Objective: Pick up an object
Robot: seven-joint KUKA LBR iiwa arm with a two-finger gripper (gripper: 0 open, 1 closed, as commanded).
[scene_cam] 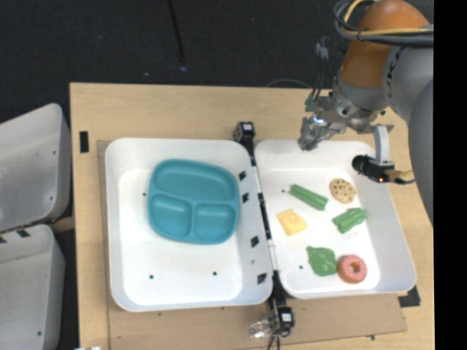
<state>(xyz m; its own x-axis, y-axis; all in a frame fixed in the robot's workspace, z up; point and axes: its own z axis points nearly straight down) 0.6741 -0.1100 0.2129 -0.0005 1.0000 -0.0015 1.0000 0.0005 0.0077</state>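
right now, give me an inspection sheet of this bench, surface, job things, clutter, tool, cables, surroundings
surface: wooden bench bearing two white bins side by side, left bin and right bin.
job's things: in the right bin, green stick, cookie, yellow wedge, green piece, leafy green piece touching pink donut.
clutter: teal divided tray in the left bin.
grippers: tool hangs over the right bin's far left corner, nothing seen between its parts.
cables: dark cable on the floor beyond the bench; wiring along the wrist.
surroundings: dark floor, grey panels at left.
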